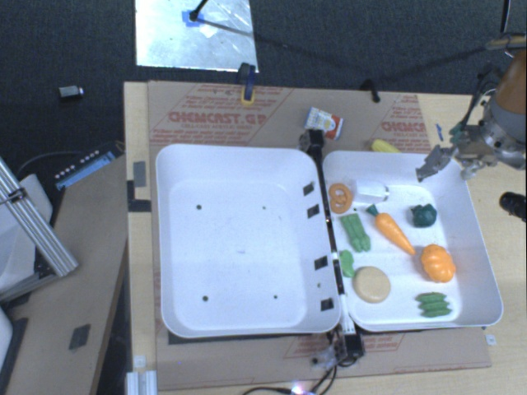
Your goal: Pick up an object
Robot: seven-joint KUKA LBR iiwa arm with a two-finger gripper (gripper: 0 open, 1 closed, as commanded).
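Two white bins are seen side by side on the desk (pixel 140 245), and the objects are gathered in the right bin (pixel 473 245). A long orange carrot (pixel 394 232) with a green tip is laid at a slant near the middle, between a ridged green pod (pixel 357 231) and a dark green lump (pixel 424 215). A round orange pumpkin-like piece (pixel 437 262) is placed just below the carrot's thick end, a beige disc (pixel 372 284) lower left, an orange ring (pixel 339 195) upper left. The pincer (pixel 451 156) is held over the bin's upper right corner, nothing between its fingers; whether they are apart cannot be told.
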